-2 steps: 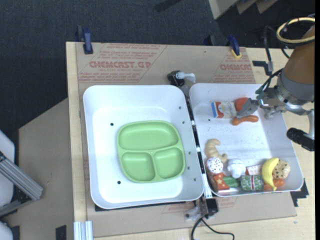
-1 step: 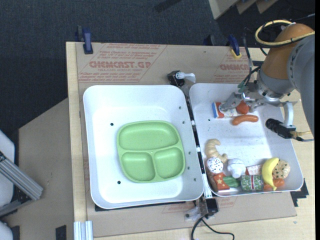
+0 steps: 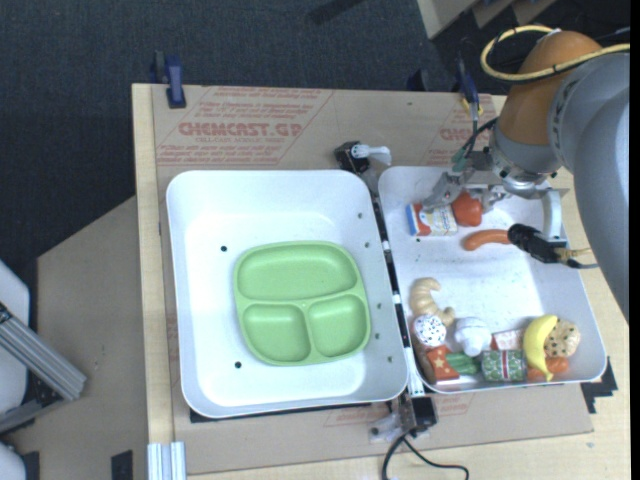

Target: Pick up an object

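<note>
Your hand point(image 3: 462, 196) hovers low in the far corner of the right white bin point(image 3: 560, 298), over a red round toy point(image 3: 467, 210) beside a small white carton point(image 3: 430, 220); I cannot tell its state. Crowding there could cause a miss.

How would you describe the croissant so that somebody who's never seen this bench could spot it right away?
Start at the right bin, the one crowded with toy food, beside the bin holding the green divided plate. Follow its left wall about halfway down to the croissant, just above the cluster of toys along the bottom edge. It is the plain tan, curved piece; the dice just below it is white with dark spots.
</note>
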Robot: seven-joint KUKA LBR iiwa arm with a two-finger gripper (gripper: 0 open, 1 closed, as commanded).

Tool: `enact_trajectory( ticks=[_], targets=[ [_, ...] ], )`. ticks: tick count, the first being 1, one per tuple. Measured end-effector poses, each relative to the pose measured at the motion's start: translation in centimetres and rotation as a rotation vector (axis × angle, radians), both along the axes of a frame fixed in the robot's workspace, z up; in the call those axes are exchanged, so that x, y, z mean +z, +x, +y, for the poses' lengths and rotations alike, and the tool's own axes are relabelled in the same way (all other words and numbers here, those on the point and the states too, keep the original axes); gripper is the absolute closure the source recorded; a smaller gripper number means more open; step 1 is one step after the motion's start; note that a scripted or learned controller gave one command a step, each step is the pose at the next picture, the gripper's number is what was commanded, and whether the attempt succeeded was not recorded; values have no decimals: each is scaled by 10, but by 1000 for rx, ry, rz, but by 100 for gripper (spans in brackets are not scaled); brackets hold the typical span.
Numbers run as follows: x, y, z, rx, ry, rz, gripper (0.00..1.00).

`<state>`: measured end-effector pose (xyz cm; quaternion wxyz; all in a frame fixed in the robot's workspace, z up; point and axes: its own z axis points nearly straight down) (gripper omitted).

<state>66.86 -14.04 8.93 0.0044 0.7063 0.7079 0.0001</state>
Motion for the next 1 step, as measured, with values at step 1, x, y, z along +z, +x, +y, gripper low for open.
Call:
enact_trajectory(
  ticks=[1],
  targets=[
    [13, 2, -1, -1, -1, -9, 100]
  ],
)
